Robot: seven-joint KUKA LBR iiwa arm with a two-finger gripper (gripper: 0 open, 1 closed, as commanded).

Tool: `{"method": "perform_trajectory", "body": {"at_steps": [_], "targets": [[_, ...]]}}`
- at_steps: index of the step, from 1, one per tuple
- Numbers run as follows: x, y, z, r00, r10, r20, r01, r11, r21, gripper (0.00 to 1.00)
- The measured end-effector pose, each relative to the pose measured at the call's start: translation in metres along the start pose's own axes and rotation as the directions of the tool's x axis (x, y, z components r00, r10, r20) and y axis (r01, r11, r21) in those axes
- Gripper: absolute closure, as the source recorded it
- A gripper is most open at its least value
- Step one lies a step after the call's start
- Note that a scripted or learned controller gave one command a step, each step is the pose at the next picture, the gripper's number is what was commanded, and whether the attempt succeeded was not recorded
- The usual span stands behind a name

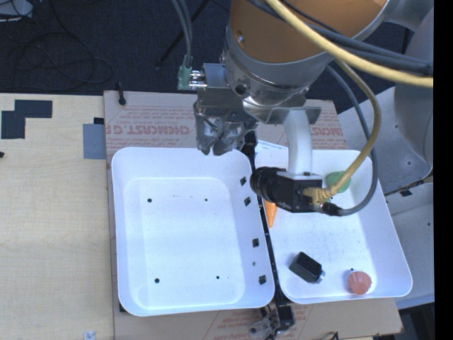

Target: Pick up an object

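My gripper (219,137) hangs over the back rim of the left bin (126,190), near the divide between the two bins. I see nothing in it. In the right bin (386,225) a small black block (306,267) lies near the front, with a pinkish-red ball (359,282) to its right. An orange piece (270,212) pokes out at the bin's left wall, partly hidden by a black fitting on the arm. A green object (340,180) sits further back, half covered by a yellow cable.
The arm's wide orange and grey body (297,27) looms over the back of both bins. A white link and black fitting (287,188) with the yellow cable (357,163) hang over the right bin's back half. A cardboard sheet (152,122) lies under the bins.
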State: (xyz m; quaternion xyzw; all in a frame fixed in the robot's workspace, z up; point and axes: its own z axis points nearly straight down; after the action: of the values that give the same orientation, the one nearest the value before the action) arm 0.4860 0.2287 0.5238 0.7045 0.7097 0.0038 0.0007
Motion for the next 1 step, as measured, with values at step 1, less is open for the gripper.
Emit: {"method": "perform_trajectory", "body": {"at_steps": [1], "targets": [[0.0161, 0.0451, -0.0134, 1.000, 0.006, 0.006, -0.006, 1.000, 0.007, 1.00]]}}
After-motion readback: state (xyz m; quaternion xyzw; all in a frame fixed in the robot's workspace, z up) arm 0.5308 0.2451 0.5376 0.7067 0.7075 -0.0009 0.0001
